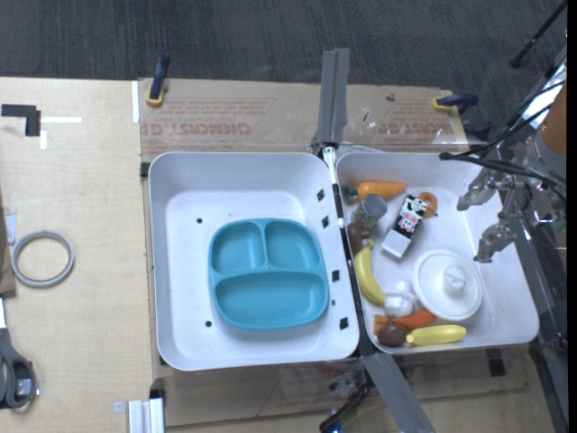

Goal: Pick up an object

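The right bin (505, 327) holds several items. There is an orange carrot (380, 188), a cow-patterned carton (406, 225), a grey can (368, 211), a banana (365, 276), a white round lid (448, 284), a second yellow banana (436, 335), another carrot (416, 318) and a brown ball (390, 334). My gripper (484, 219) hangs above the bin's right side, to the right of the carton and above the lid. Its two metal fingers stand apart with nothing between them.
The left bin (171, 242) holds a blue divided plate (268, 273). A grey tape ring (41, 258) and scissors (16, 377) lie on the wooden bench at far left. Dark cables and a stand crowd the right edge.
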You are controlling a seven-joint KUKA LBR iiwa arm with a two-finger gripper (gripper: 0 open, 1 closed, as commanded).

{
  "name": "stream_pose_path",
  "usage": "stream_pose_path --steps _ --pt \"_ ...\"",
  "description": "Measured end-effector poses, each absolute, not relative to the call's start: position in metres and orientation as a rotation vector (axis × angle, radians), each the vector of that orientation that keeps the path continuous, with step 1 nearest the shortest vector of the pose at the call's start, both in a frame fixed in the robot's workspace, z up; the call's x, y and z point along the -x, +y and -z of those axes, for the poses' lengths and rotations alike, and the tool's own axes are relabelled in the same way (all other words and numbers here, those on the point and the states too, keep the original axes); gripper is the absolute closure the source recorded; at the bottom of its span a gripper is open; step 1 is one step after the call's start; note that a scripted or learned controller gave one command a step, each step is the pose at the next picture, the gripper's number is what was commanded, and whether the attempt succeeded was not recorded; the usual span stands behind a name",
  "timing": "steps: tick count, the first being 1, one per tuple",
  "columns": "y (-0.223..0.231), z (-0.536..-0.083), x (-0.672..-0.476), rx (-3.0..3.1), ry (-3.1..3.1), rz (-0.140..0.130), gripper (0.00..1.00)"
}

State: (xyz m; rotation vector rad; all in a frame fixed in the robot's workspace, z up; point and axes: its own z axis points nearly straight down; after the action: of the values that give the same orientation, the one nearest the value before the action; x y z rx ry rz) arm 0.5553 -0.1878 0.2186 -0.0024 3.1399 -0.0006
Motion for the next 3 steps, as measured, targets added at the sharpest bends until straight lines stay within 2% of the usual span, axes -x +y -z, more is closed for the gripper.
stream_pose_path --steps 1,2,3 --pt "-0.17 -0.093 -0.65 -0.202 3.129 0.002 0.0" --pt "-0.118 -0.094 -0.648 -0.212 3.131 0.016 0.0" --pt "-0.107 -0.093 -0.639 -0.348 3.119 0.001 0.0"
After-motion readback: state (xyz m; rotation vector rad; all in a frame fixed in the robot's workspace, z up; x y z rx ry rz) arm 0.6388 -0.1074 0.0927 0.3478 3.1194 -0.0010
